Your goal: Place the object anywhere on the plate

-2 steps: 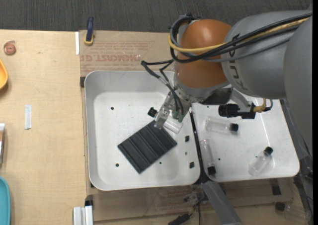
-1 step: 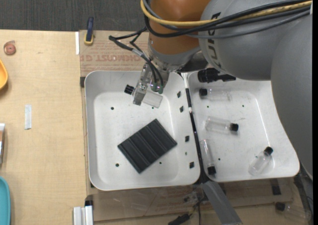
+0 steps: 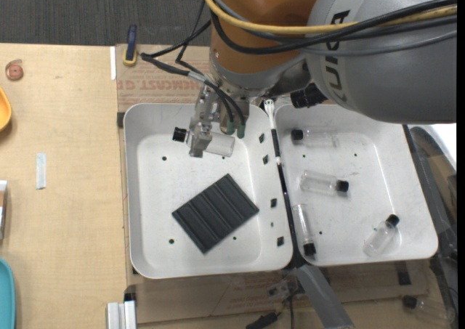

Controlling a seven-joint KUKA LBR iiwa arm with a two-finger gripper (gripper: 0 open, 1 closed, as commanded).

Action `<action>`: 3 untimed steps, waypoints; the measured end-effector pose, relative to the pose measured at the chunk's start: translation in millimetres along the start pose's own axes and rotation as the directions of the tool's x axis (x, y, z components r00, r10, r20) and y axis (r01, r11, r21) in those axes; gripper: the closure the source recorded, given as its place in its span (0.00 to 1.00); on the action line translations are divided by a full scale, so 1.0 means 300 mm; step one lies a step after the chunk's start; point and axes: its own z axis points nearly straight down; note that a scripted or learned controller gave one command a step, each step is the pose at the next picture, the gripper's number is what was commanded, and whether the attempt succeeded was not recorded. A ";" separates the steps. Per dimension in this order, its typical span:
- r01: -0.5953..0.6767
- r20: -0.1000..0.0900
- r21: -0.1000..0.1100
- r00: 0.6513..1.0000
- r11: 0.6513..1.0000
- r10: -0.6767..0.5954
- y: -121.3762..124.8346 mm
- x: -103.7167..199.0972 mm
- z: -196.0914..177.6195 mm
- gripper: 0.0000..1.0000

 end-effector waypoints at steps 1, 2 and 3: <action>0.254 -0.002 0.000 0.967 0.967 -0.254 0.054 0.044 0.004 1.00; 0.333 -0.002 0.000 0.943 0.943 -0.333 -0.009 0.157 -0.008 1.00; 0.384 -0.002 0.000 0.923 0.923 -0.384 -0.176 0.080 0.024 1.00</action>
